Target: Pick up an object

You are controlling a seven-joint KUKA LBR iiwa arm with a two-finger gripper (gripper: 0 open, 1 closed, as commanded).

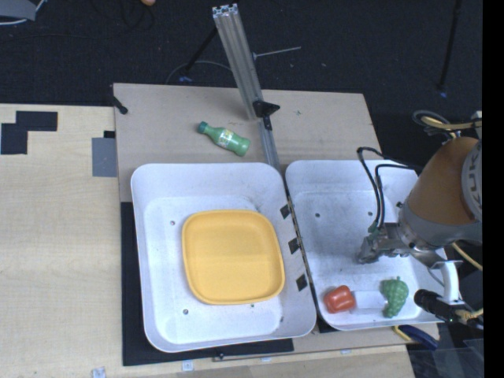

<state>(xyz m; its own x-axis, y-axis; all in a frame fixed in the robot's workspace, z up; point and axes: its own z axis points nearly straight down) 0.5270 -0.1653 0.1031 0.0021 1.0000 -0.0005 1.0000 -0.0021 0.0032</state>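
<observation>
A small red pepper [339, 298] lies near the front edge of the right bin [331, 203]. A green broccoli-like toy [394, 295] lies to its right, by the bin's front right corner. My gripper [370, 252] hangs low over the right bin's floor, just above and between these two objects, a little back from them. Nothing shows between its tips. The arm with its orange band [441, 191] reaches in from the right and covers part of the bin's right side.
The left bin [157, 187] holds a square yellow plate [232, 255]. A green bottle [224, 138] lies on the bench behind the bins, next to a slanted metal rail [242, 57]. Black clips sit on the divide between the bins.
</observation>
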